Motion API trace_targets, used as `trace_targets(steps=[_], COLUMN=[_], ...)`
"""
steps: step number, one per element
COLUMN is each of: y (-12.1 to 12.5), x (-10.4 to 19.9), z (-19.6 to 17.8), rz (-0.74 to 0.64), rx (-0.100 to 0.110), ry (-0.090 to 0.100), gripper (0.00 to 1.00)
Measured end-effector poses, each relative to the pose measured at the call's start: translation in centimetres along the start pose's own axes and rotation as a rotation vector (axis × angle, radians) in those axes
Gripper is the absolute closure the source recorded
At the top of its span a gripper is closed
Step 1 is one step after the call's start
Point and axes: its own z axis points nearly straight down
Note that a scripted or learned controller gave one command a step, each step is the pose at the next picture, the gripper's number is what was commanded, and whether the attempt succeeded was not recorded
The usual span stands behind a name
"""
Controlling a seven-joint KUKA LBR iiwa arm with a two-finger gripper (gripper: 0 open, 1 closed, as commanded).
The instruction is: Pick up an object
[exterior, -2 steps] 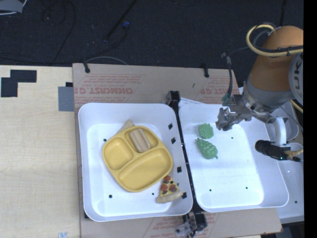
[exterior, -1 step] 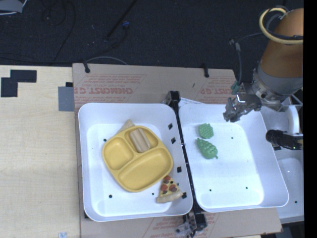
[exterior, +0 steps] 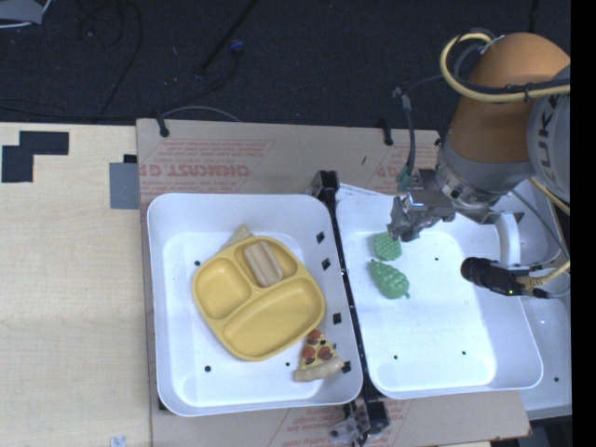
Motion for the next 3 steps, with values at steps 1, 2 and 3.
trace_targets(steps=[1, 2, 3], y=[-0.4, -1.3, -2.0], x=[6.0, 10.0, 15.1], z=[1.1, 3.2, 3.3], rz=[-0.002, -0.001, -0.002], rx=[0.000, 0.001, 0.000], ry=[0.001, 0.000, 0.000], gripper=[1.00, 1.00, 1.00])
